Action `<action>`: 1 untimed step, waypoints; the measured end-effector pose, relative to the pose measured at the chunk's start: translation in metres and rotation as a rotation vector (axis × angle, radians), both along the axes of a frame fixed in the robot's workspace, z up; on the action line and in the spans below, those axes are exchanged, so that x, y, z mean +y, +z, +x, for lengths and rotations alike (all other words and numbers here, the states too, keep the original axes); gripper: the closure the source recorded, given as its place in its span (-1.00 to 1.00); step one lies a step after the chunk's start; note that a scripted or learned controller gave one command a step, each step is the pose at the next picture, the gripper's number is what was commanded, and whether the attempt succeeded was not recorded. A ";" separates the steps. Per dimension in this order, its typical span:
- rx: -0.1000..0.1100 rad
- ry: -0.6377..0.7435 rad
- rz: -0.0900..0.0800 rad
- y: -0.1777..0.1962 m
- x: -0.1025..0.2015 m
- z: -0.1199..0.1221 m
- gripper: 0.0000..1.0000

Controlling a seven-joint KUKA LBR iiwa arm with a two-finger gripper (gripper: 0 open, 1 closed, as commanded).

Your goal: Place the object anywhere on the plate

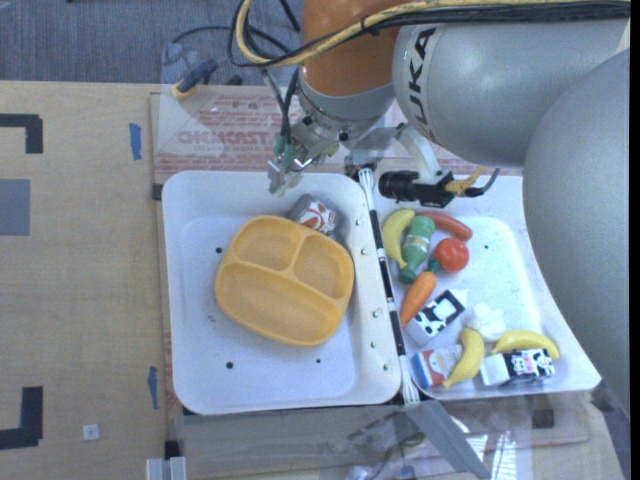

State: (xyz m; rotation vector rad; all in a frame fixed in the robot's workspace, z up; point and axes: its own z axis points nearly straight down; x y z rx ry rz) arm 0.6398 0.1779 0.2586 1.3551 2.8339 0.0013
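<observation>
Pale wood bench (80,298) with blue tape marks spreads across the left side, bearing two shallow white bins side by side. Within the left bin (190,348) lies a yellow divided plate (285,278), three compartments showing, tilted slightly. Just beyond the plate's far right edge sits a small can (316,215) with a red and white label, lying on the bin floor, close against the plate's rim but not on it. Above the can hangs the gripper (281,178), pointing down toward the bin's far wall; whether its pincer is wide or narrow I cannot tell. Further right, the right bin (500,238) holds bananas, a carrot, a tomato, a green bottle and small cartons.
</observation>
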 end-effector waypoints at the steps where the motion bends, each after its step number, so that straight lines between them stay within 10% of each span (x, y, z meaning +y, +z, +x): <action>1: 0.003 0.309 0.000 -0.034 0.040 -0.039 1.00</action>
